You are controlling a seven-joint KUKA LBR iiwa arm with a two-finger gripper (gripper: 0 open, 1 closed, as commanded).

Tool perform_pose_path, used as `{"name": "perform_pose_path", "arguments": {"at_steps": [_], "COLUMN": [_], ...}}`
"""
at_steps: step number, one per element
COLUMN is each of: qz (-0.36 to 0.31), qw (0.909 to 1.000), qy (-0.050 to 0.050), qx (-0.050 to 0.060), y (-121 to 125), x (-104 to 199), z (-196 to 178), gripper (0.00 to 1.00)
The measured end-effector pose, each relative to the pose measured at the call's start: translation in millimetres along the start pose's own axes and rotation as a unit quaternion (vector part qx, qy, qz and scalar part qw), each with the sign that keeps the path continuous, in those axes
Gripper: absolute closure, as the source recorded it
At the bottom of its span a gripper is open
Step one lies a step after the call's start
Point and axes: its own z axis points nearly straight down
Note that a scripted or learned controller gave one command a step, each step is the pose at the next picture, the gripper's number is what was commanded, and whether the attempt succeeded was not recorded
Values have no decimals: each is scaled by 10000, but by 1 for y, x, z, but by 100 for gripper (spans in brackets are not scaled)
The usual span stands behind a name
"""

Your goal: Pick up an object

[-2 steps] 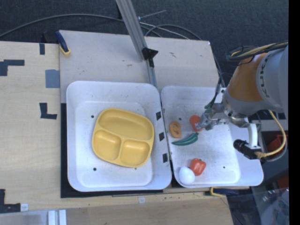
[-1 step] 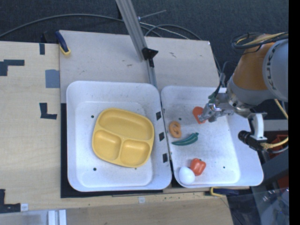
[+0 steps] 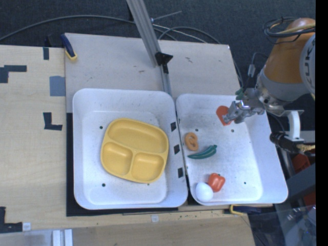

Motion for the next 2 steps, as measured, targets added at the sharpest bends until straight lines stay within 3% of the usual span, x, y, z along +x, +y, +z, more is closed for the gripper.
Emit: {"name": "perform_pose_path", "arguments": {"at_steps": [1, 2], "qz": [3, -22], "qw": [10000, 10000], "qy": [3, 11], "qx": [15, 34], "y": [1, 5], "x": [0, 61], "z": [-30, -16], "gripper": [100, 100]}}
